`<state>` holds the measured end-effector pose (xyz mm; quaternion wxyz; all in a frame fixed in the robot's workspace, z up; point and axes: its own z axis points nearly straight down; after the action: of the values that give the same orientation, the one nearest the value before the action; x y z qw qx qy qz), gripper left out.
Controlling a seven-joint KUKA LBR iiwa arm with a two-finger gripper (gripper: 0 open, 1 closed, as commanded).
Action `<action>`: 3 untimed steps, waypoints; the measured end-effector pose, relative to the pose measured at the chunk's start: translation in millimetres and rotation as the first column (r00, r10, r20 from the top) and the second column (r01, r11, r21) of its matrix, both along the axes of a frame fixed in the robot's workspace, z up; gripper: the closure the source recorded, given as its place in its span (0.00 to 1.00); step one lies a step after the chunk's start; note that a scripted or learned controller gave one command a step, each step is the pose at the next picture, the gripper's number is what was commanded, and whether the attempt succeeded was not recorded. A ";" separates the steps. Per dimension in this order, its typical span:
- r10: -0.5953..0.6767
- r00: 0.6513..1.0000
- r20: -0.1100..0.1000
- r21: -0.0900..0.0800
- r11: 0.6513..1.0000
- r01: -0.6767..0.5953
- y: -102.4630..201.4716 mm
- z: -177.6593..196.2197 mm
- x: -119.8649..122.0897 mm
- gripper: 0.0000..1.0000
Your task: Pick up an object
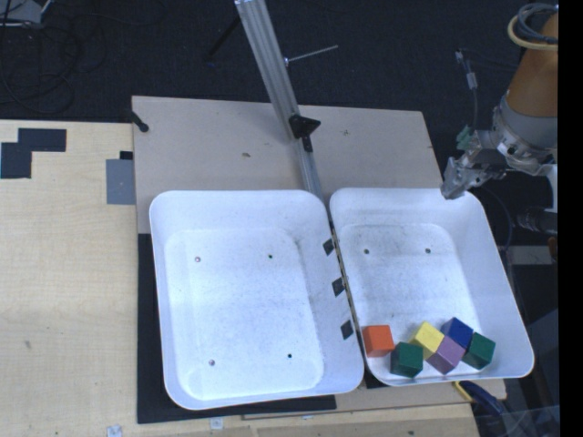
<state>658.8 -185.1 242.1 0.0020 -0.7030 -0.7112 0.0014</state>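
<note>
The blocks (428,346) — orange, yellow, purple, blue, two green — sit bunched in the right bin's (496,253) near corner, well apart from the gripper (453,186), which hangs over that bin's far edge. Whether it is open cannot be told — nothing visibly held, so the pick seems undone.

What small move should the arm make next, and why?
Probably bring the gripper toward the near end of the right bin: it sits at the bin's far corner, while the coloured blocks, such as the orange block, cluster along the near edge.
</note>
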 end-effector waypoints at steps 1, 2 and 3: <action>-0.014 1.000 0.012 -0.003 1.000 0.014 -7.1 122.0 -64.9 1.00; -0.013 1.000 -0.007 0.002 1.000 0.013 21.0 9.1 -145.7 1.00; -0.008 1.000 0.001 0.002 1.000 0.008 61.9 21.4 -169.1 1.00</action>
<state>489.7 -123.2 263.5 0.0025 -0.7059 -0.7083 0.0003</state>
